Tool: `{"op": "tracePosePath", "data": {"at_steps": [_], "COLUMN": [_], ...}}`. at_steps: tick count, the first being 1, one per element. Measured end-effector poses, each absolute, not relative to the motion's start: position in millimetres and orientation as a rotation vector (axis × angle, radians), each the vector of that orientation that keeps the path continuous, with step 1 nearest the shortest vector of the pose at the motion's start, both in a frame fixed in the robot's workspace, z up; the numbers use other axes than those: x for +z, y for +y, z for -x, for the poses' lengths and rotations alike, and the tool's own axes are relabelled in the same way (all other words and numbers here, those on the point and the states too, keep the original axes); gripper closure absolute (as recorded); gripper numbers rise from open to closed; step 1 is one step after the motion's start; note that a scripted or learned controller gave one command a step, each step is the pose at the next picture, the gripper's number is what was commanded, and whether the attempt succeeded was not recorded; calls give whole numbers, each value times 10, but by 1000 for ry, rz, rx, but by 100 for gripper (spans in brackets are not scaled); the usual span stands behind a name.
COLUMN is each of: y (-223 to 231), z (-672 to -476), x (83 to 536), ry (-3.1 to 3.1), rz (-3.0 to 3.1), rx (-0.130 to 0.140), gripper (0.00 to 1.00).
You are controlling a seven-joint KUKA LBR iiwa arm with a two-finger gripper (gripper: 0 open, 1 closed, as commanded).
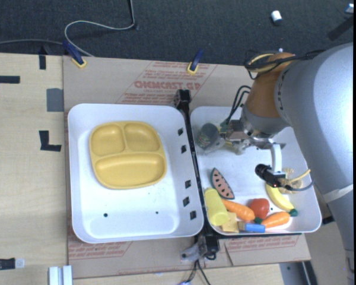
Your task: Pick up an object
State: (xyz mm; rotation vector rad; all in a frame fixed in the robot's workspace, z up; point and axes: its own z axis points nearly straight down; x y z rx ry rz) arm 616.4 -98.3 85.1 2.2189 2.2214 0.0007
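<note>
Arm (320, 117) comes in from the right, over the right bin (243, 168). You will find the gripper (232, 140) low in the far-left part of that bin, just to the right of the grey piece (207, 136). From this slant you cannot tell whether the gripper is apart or together, nor whether it touches the grey piece. The grey piece lies close to the wall shared with the left bin (130, 215).

Other items in the right bin, all in the near half:
- melon slice (222, 183), nearest the middle, lying apart from the rest
- yellow block (215, 206), near-left corner
- carrot (237, 208), touching the yellow block
- tomato (259, 207), just right of the carrot
- second carrot (277, 219), near the tomato
- blue piece (254, 227), against the near wall
- banana (280, 196), right of the tomato

The left bin holds a yellow tray (128, 154) with three compartments, set in the bin's far half. Both bins rest on the counter (24, 177).
</note>
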Motion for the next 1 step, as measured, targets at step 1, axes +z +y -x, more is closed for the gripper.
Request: {"op": "tracePosePath", "data": {"at_steps": [1], "y": [-966], "z": [-6508], "x": [857], "ry": [2239], "rz": [-2232], "rx": [-21], "gripper": [0]}}
